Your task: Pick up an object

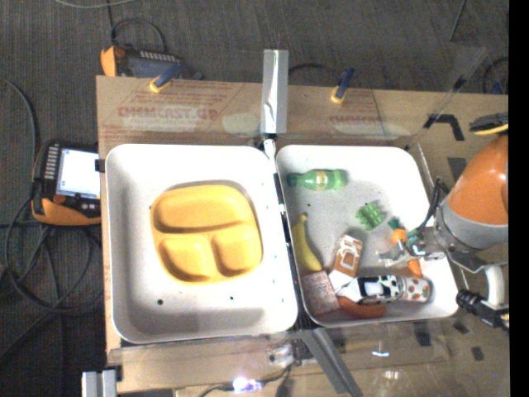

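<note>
End effector (409, 251) low in right bin (413, 165); banana (307, 246) well apart

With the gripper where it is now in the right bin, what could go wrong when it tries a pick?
1. The gripper hangs over a tight cluster: a small orange piece and a black-and-white carton lie close, so it may push them instead of grasping.
2. It works near the right bin wall, so a descent could hit the rim.

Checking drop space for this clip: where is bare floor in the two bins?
Right bin: bare between green bottle and green toy, toward the top right corner. Crowded along its bottom edge. Left bin: narrow margins around the yellow tray.
</note>
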Controlling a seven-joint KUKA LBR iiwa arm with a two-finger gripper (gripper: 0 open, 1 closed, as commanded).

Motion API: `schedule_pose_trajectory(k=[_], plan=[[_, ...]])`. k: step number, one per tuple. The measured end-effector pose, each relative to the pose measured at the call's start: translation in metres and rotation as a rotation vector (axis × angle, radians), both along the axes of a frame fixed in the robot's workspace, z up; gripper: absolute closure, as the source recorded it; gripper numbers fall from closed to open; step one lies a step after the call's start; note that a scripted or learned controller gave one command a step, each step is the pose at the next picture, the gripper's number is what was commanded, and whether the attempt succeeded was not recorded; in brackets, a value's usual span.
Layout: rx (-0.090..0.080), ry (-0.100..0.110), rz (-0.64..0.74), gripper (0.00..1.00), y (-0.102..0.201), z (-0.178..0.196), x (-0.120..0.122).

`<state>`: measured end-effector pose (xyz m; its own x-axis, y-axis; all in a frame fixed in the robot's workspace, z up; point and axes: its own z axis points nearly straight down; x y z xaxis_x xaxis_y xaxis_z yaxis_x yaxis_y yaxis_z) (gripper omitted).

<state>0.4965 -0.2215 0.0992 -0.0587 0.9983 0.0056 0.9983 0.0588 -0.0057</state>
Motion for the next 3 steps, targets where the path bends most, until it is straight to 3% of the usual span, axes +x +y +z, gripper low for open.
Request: schedule_pose_trajectory(k=[1, 2, 3], plan=[[-0.003, -0.010, 0.111, 0.00, -0.001, -0.009, 0.013], [-0.006, 0.000, -0.136, 0.00, -0.001, 0.011, 0.077], [-0.006, 0.000, -0.123, 0.00, 0.033, 0.021, 0.119]])
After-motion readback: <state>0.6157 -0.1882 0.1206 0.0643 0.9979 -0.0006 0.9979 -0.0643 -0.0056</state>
